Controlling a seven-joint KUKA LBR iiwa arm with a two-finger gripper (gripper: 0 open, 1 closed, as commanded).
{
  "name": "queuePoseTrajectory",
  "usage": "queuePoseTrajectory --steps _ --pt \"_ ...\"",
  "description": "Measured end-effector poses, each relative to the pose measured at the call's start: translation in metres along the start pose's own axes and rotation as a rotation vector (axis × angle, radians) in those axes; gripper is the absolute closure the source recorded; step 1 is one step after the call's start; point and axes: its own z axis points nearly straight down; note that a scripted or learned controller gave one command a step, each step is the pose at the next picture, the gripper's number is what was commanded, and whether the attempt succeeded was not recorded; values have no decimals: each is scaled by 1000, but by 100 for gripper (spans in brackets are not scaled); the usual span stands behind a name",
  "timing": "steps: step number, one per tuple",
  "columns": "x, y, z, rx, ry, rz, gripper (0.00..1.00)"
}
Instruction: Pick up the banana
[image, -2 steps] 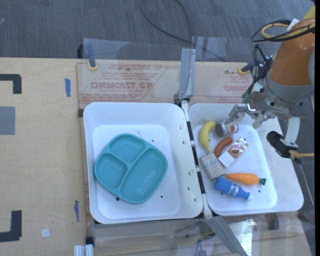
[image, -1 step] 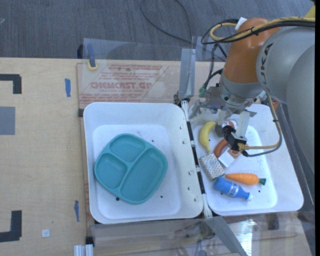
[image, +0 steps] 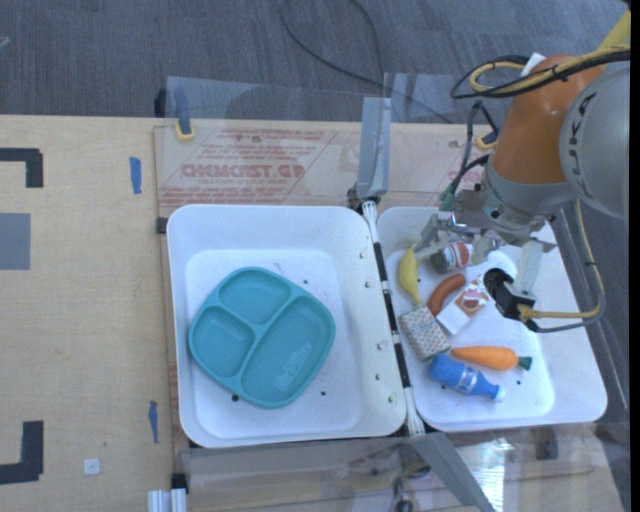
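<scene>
The pale wooden tabletop (image: 80, 330) carries two shallow white bins side by side, with a printed cardboard sheet (image: 250, 165) lying behind them. The left bin (image: 190, 235) holds a teal plate (image: 262, 335) divided into three compartments, set at a slant near the bin's middle. The right bin (image: 575, 395) holds all the small items, and the arm (image: 560, 120), grey with its orange band, reaches in over that bin's far right corner.

The hand (image: 462, 245) hangs low over the far part of the right bin, among cables and bracket parts. Whether its fingers are apart or together cannot be told, since dark parts and clutter mix there. A small reddish and white can-like object (image: 455, 255) lies right at the hand, but it is unclear whether anything is between the fingers.

The banana (image: 409, 274) lies in the right bin close to its left wall, running roughly front to back, just left of the hand and apart from it. Beside it to the right lies a reddish-brown sausage (image: 446, 293), tilted. A white packet with red print (image: 468, 302) sits next to the sausage. Nearer the front, a speckled grey sponge-like block (image: 424, 332) rests near the bin's left wall. An orange carrot (image: 487, 357) with a green end lies across the middle, and a blue bottle (image: 462, 378) lies on its side just in front of the carrot.
</scene>
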Motion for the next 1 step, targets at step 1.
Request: queuePoseTrajectory --steps 1 --pt "18 15 0 -5 -1 -117 0"
